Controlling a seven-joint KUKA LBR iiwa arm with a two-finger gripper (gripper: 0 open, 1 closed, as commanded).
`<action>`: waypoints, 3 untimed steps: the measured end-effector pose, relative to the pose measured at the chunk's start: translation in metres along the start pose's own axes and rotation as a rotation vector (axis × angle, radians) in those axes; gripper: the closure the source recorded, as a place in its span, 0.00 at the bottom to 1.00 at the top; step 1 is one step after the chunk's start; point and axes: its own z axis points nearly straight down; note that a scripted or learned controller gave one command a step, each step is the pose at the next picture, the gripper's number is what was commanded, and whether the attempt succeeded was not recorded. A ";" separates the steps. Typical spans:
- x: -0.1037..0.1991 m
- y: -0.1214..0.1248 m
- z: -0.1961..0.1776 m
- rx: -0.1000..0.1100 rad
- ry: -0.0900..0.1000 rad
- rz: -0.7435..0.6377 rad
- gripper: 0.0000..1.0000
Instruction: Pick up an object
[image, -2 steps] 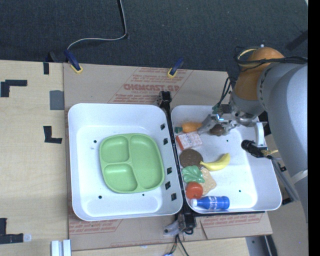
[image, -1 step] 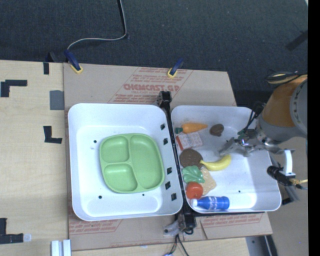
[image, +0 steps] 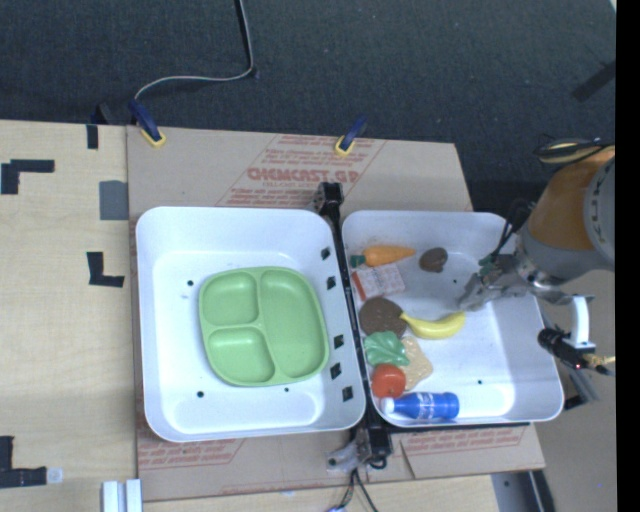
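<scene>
In the right bin (image: 520, 400), the pincer (image: 478, 293) looks blurred.

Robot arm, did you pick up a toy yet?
Not yet. The grey two-finger gripper hangs in the right white bin beside the yellow toy banana, nothing visibly between its fingers. Banana, orange carrot and blue bottle lie there. Grasping and lifting remain.

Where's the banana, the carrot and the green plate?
banana (image: 437, 324): camera view, middle of its curve.
carrot (image: 388, 255): camera view, middle of the orange part.
green plate (image: 264, 326): camera view, ridge between its compartments.
</scene>
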 end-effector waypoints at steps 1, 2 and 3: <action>0.000 0.000 0.000 0.001 0.001 0.000 0.00; 0.064 -0.032 0.010 0.003 0.003 -0.001 0.00; 0.063 -0.032 0.000 0.002 0.001 0.000 1.00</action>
